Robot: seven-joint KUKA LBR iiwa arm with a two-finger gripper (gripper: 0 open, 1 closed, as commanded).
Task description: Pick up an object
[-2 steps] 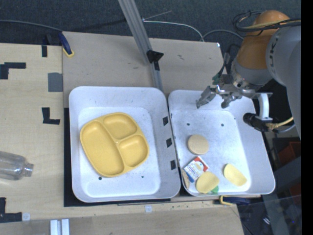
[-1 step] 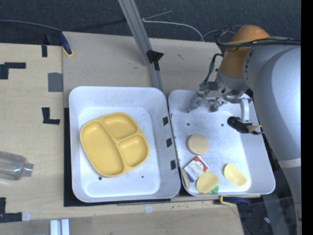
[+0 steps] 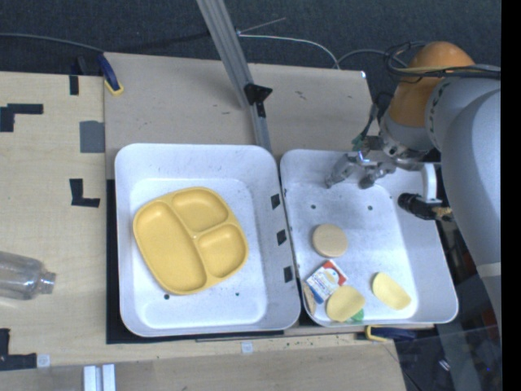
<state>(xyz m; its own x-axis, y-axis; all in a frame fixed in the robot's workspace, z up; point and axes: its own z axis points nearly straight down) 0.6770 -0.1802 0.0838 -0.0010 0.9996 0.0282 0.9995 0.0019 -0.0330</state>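
Beige disc near red-white packet

Divided plate in left bin; round disc in right bin.

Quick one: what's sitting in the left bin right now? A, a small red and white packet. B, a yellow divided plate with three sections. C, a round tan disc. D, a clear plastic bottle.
B: the yellow divided plate lies alone in the left bin, its three sections facing up.
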